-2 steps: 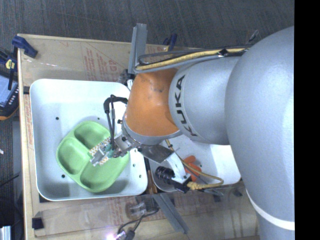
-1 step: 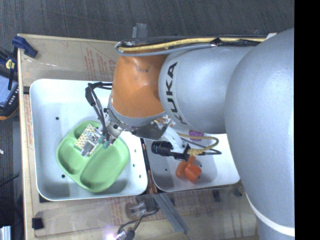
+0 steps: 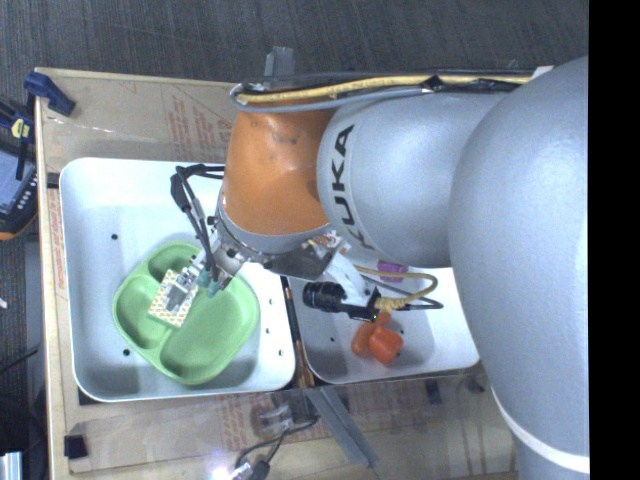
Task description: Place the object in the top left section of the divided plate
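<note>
counter with two bins; jaws over green plate, holding state unclear; patterned object could straddle the divider

Dark grey ribbed carpet floor across the top of view. Light wooden surface with red printed markings and a raised edge. Blue clamp at its upper left corner. Light even, overhead; no hard shadows.

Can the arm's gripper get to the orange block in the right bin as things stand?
Probably yes. The orange block lies uncovered in the right white bin, only a black cable tip beside it. The gripper sits over the green divided plate, so it must swing across.
</note>
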`<state>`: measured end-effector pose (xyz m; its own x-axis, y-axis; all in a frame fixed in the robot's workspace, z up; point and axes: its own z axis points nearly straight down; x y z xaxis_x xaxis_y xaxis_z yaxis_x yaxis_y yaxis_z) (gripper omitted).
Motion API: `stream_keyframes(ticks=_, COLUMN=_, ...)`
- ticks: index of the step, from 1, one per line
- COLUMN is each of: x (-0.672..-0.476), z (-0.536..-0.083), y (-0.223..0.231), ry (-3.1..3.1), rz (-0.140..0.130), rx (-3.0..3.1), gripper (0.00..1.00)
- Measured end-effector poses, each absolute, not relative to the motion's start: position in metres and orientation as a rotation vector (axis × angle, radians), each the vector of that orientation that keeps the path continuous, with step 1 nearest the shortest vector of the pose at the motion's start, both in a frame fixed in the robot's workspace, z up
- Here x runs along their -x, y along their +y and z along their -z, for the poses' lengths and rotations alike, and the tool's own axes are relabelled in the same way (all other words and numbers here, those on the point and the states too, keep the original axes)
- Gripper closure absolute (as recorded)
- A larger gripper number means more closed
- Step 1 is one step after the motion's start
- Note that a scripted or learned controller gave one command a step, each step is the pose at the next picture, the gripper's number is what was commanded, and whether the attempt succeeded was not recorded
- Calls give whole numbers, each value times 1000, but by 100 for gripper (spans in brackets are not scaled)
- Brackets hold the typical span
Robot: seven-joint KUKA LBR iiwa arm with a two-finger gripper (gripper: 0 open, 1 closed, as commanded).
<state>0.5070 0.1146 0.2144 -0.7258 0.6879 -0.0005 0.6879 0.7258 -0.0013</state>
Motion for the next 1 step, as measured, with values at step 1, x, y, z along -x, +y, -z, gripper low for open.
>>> stream_keyframes(ticks=1, x=-490, z=-370, y=140, ry=-3103, rz=2, rx=512, gripper=0)
